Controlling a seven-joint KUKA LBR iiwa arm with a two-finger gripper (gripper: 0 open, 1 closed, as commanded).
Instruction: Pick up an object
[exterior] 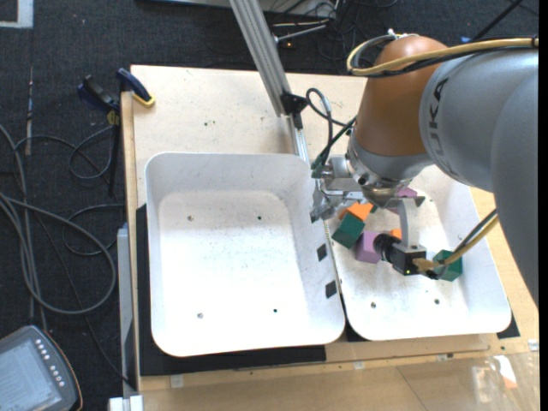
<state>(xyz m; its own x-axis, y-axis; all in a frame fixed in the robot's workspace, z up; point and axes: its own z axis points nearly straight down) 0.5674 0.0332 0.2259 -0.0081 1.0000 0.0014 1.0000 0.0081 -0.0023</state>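
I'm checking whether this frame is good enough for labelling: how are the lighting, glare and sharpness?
Camera view: even, soft light with faint shadows; the left bin is bright but not blown out; the arm looms large and slightly soft, hiding part of the right bin; the green block and purple block read clearly.

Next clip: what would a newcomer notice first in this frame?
The grey arm with its orange band dominates, reaching in from the right and hanging over the right bin. Beneath its end effector sits a small cluster of colored blocks: a green block, a purple block and an orange block. The left bin lies beside it.
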